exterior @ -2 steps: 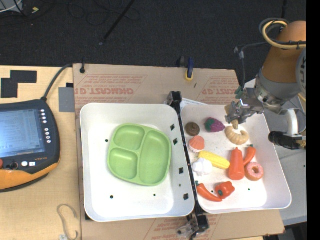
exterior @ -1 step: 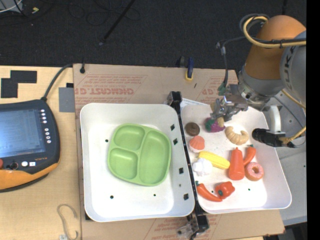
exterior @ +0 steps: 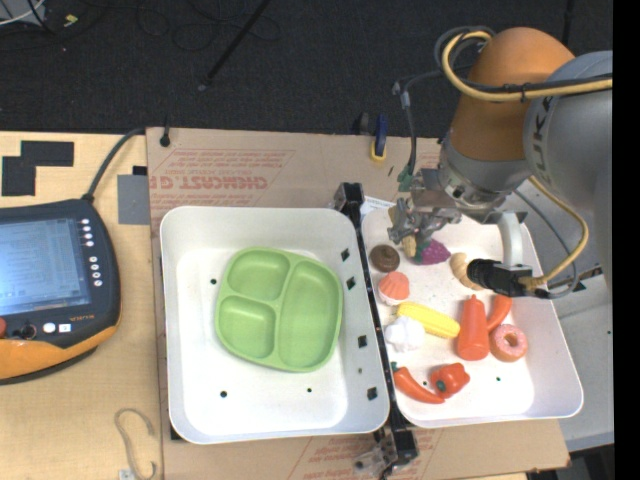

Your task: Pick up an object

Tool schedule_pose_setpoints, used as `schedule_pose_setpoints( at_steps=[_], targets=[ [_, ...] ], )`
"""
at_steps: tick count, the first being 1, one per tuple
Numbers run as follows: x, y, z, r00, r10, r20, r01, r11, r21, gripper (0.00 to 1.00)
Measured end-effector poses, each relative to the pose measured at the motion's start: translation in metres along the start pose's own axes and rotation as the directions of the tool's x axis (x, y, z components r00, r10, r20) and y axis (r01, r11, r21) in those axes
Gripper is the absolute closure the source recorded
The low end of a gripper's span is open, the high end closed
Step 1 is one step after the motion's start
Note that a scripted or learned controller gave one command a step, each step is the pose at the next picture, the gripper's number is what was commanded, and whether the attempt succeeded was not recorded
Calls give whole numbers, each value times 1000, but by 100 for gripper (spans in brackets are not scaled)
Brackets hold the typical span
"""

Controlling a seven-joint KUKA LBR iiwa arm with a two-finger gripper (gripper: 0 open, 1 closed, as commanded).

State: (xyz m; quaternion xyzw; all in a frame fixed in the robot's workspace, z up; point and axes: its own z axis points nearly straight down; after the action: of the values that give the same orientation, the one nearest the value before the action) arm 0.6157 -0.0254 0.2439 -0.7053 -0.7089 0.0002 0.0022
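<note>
The gripper (exterior: 412,230), finger state indeterminable from the camera view, hangs over the far end of the right bin (exterior: 560,388), with the purple toy (exterior: 434,252) touching or just beside its fingertips on the side toward the carrot (exterior: 472,330).

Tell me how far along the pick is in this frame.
Done: the gripper is down in the right bin, beside the purple toy. In hand: nothing visibly between its fingers. Left: grasping and lifting; the carrot, corn and doughnut lie untouched.
</note>
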Motion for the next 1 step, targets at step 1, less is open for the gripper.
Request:
schedule_pose_setpoints(
  at_steps=[1],
  targets=[
    [55,2,-2,1000,1,1,-1,1000,-1,100]
  ],
)
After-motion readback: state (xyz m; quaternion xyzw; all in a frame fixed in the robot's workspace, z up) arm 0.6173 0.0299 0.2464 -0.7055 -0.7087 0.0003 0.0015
